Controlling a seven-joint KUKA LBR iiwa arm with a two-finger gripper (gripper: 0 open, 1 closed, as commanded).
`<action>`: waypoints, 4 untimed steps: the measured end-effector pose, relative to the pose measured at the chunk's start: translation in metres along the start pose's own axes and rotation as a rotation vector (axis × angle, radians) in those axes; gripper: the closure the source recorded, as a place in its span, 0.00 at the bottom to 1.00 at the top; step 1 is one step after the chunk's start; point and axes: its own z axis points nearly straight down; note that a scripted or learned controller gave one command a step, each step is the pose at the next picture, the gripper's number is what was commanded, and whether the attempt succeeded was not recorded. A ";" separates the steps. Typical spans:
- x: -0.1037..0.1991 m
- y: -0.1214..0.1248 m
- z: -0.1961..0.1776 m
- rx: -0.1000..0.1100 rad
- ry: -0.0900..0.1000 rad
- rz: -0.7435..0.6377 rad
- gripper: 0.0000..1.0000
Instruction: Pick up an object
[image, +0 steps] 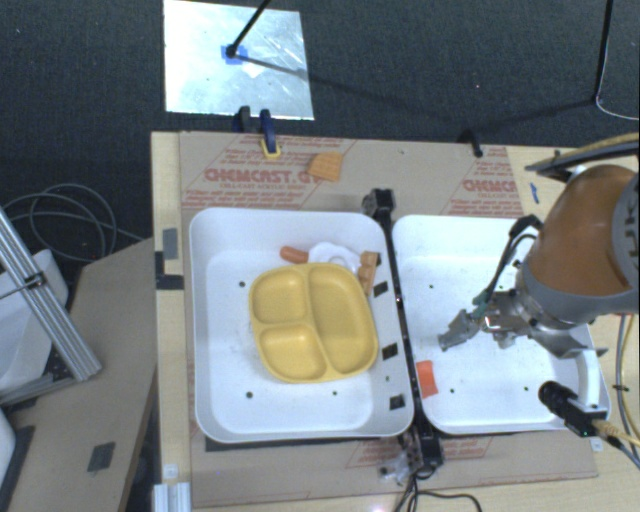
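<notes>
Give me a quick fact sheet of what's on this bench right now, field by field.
left bin: holds a yellow divided tray
behind the tray: a small orange sausage-shaped piece, a white item, a tan block
right bin: an orange block by its left wall
gripper: over the right bin, nothing seen between its fingers
arm: grey with orange band, reaching in from the right
outside the bins: a tan piece on the board behind the left bin
</notes>
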 end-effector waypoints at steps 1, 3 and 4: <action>-0.052 0.122 -0.035 -0.026 -0.010 0.004 0.00; -0.071 -0.001 -0.019 -0.004 0.000 0.001 0.00; -0.114 0.000 -0.122 -0.024 -0.011 0.010 0.00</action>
